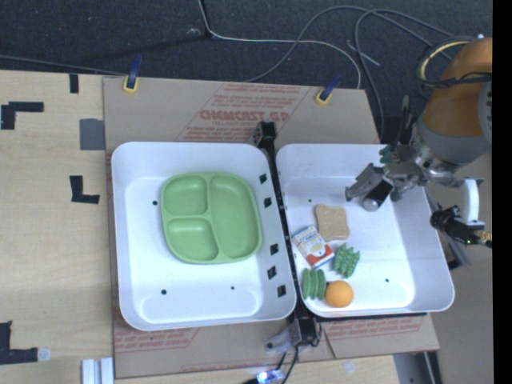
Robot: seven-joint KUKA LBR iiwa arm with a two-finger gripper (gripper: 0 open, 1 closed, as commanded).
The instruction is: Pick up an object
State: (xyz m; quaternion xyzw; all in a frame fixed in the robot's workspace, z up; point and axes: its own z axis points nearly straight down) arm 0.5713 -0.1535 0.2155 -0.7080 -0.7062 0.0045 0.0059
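The arm (452,110) is a rounded, bulky thing, its shell a pale metallic grey with an orange band (468,61) wrapped around the upper segment. A thin yellowish cable loops beside that band. Below it, the wrist narrows into a darker cluster of grey and black parts, with a touch of green on it that may be a connector or a light. The claw (366,191) is dark grey and black, blocky, with short stubby tips.
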